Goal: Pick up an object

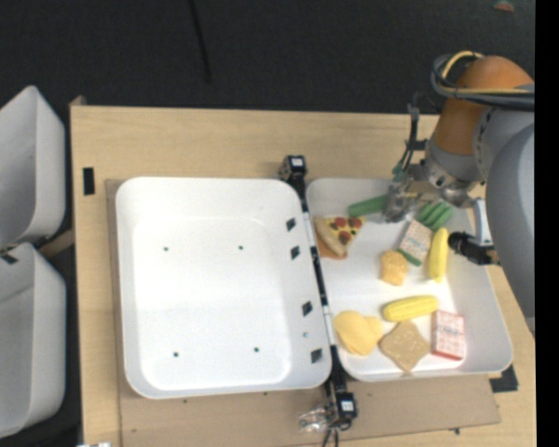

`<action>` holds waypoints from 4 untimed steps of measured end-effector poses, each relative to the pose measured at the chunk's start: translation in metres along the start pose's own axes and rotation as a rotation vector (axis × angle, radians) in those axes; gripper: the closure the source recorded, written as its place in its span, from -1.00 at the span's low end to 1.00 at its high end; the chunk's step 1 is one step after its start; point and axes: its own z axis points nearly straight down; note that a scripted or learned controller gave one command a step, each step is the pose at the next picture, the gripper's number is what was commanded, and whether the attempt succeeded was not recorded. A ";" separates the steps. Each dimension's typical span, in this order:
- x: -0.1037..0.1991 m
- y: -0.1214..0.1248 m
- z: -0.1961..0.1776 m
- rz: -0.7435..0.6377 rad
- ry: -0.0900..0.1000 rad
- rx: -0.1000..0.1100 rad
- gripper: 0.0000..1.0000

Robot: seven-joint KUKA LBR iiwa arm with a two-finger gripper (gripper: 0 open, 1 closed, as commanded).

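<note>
My gripper hangs low over the far part of the right bin, below the orange-banded wrist. It sits right at the end of a long green piece, and whether it touches that piece is unclear. A ridged green item lies just to its right. A pizza slice lies to its left, near the divider. In front of it are a small pale packet, a yellow banana and a yellow cube.
Nearer the front of the right bin lie a corn cob, a yellow lump, a tan slice of bread and a pink box. The left bin adjoins it along a clipped rim.
</note>
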 end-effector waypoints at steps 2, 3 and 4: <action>0.035 0.011 -0.014 0.000 0.011 0.013 1.00; -0.041 -0.003 0.015 0.010 0.007 0.008 1.00; -0.037 -0.002 0.014 0.004 0.008 0.007 -1.00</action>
